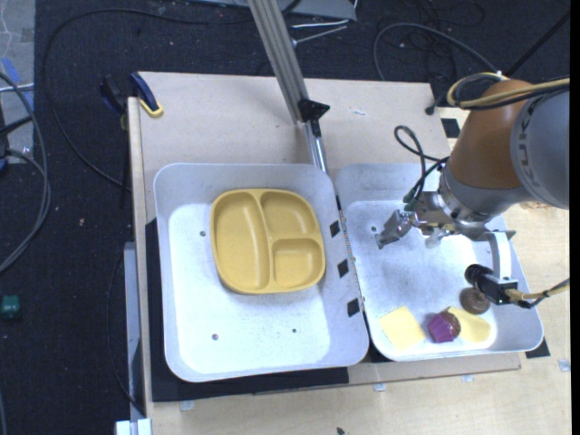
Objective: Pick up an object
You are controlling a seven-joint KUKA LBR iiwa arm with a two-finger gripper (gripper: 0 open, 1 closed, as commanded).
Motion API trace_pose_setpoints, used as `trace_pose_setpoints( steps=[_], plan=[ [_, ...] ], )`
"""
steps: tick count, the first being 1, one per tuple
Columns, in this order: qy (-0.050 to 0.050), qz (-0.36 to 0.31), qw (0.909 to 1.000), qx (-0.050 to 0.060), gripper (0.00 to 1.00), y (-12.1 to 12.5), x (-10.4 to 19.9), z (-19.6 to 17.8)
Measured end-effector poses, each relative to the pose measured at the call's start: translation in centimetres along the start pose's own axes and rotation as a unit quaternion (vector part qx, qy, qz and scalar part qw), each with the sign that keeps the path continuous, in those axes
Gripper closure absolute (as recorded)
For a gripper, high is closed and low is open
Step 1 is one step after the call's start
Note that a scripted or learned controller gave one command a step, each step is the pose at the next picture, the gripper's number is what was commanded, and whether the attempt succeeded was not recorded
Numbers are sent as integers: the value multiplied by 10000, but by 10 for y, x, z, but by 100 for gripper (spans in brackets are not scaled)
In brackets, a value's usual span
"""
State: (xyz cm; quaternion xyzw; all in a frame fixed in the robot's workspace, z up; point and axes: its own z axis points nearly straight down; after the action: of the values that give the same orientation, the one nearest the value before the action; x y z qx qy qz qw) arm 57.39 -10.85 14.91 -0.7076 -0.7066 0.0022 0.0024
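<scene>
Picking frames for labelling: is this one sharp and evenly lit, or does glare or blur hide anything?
Camera view: soft, even light, faint shadows; left bin and right bin bright but with no glare that hides anything; yellow plate and purple object crisp; gripper small, slightly blurry.

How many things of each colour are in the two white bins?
Yellow: 3 (divided plate, flat square piece, second pale piece)
Purple: 1 (small lump)
Total: 4
</scene>
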Motion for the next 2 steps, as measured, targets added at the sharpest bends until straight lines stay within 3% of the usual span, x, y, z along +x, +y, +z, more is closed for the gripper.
trace_pose_setpoints(
  steps=[1, 2],
  plan=[
    [2, -3, 10000, -3, 0, -1, 1, 54],
    [-4, 1, 10000, -34, 100, 1, 0, 40]
  ],
)
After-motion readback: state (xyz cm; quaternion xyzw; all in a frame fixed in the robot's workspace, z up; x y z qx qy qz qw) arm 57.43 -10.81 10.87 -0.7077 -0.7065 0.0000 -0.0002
